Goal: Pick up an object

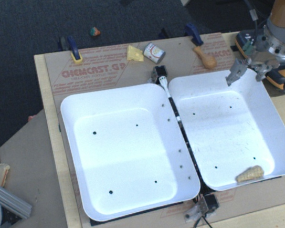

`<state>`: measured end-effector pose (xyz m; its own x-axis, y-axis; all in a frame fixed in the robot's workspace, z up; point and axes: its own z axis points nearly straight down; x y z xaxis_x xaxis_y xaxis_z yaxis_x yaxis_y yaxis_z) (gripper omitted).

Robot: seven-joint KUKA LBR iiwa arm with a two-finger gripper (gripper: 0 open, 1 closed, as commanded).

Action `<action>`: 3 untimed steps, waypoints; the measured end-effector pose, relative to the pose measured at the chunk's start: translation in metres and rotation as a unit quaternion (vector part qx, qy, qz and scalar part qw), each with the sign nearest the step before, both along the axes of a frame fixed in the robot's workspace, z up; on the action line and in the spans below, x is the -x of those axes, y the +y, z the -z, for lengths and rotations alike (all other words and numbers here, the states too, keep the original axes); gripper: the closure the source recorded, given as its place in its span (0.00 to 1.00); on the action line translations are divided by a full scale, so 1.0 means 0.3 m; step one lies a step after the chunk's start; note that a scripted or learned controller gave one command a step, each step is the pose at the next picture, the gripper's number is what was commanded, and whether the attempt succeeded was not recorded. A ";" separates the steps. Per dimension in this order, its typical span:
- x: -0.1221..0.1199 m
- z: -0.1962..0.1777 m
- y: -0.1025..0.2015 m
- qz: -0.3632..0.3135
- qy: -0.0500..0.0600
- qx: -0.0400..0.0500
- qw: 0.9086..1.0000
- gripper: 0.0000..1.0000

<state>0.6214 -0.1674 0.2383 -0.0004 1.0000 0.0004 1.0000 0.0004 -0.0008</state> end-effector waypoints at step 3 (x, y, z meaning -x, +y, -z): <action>0.034 -0.222 0.326 -0.007 0.001 -0.003 1.000 1.00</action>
